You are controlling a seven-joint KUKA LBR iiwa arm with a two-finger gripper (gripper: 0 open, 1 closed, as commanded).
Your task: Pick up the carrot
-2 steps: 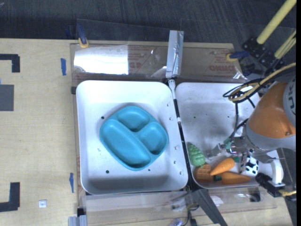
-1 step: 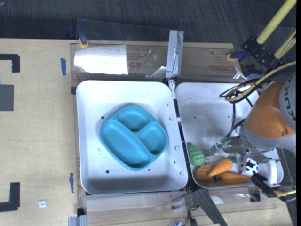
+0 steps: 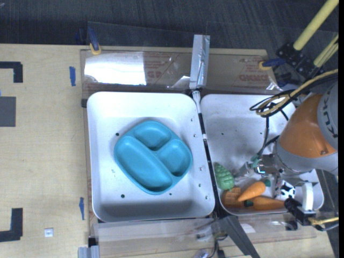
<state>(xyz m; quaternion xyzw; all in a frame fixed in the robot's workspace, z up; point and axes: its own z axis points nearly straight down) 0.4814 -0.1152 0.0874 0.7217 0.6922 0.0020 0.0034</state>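
Hand [image 3: 262,172] is hovering right over the carrot [image 3: 252,192] in the right bin [image 3: 236,122], can't tell if it's clenched.

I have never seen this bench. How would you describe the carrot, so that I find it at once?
Look in the right bin, at its near edge under the gripper. The carrot lies there tilted: small, orange and tapered, right of a green toy. A longer orange piece lies flat just below it.
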